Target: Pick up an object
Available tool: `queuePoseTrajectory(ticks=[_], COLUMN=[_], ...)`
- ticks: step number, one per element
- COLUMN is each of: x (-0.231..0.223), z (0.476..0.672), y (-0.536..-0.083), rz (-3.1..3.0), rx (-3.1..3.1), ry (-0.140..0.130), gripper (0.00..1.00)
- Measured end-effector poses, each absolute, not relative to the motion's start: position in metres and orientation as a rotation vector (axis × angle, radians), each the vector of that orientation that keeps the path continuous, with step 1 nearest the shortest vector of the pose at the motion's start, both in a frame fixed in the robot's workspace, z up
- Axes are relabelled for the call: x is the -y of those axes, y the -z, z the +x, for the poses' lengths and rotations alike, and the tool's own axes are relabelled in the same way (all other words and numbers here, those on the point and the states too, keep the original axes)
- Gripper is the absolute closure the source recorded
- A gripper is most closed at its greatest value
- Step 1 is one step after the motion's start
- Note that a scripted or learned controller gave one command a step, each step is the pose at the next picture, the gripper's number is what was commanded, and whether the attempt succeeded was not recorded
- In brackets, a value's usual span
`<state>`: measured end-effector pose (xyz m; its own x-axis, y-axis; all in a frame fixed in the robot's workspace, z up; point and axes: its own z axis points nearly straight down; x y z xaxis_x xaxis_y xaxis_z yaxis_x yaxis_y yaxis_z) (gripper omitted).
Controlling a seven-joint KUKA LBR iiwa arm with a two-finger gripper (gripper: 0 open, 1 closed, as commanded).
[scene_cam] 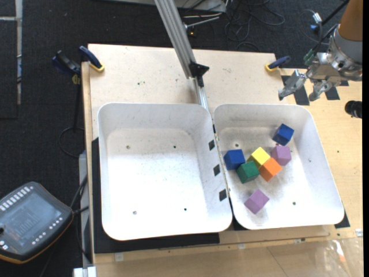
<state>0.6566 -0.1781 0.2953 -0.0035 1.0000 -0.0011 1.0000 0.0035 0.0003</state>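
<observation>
Gripper (308, 88) above far edge of right bin (323, 154), fingers spread apart, nothing between them. In right bin: small cubes clustered, two blue (283, 134), yellow, green, orange, two purple.

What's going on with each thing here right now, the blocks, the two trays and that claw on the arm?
Tool: open, holding nothing, above the bench behind the right bin.
Right bin: holds all seven blocks.
Left bin: sits beside the right bin.
Blue blocks: one apart at the back, one in the cluster.
Yellow, orange, green blocks: clustered, touching.
Purple blocks: one in the cluster, one alone in front.
</observation>
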Motion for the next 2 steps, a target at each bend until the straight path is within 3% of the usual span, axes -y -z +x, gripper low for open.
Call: queuePoseTrajectory(ticks=[1, 2], x=[0.178, 0.174], z=[0.657, 0.659], y=[-0.295, -0.252], rz=[2.217, 2.219], rx=[-2.225, -2.228], ry=[0.002, 0.004], gripper=[0.00, 0.00])
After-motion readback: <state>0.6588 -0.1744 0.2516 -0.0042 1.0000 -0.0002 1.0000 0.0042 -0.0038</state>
